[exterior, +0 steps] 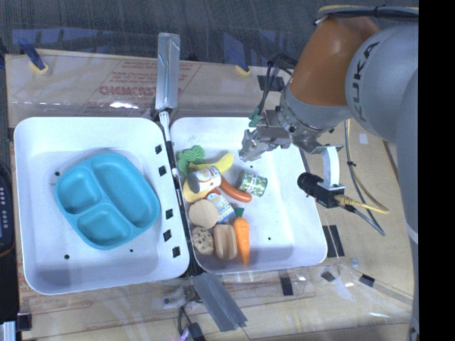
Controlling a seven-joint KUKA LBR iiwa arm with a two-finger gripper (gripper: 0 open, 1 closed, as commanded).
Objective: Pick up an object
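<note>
My gripper hangs over the right bin, in its upper middle, just above a small green can lying on its side. To the left of the can lies a heap of toy food: a yellow banana, a green leafy piece, a red sausage, a bottle with a label, a potato-like lump, a cookie, a bread piece and an orange carrot. Nothing shows between the fingers.
The left bin holds a blue divided plate. A grey divider bar stands between the bins at the back. The arm's orange band and grey body fill the upper right. A black cable fitting hangs over the right bin's right rim.
</note>
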